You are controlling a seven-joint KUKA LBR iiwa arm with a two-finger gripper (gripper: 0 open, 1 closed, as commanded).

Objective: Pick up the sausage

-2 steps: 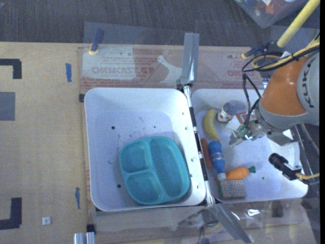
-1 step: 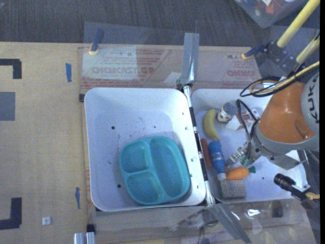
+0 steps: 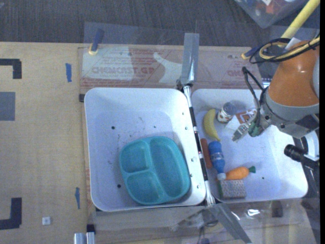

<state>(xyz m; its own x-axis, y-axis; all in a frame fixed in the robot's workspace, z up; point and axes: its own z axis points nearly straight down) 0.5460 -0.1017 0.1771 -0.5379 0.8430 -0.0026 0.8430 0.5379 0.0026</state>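
Sausage (image 3: 204, 152), slim reddish cylinder, lies against right bin's (image 3: 297, 186) left wall; fingers (image 3: 245, 131) hover apart, state unclear.

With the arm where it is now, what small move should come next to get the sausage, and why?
Probably shift the gripper toward the bins' shared wall and down. It hangs over the right bin near the can, while the sausage lies along the bin's left wall, past the banana and bottle.

Tan bench (image 3: 40, 151) with blue tape marks (image 3: 68, 72) (black corner markings too), dark grey carpet (image 3: 101, 4) behind
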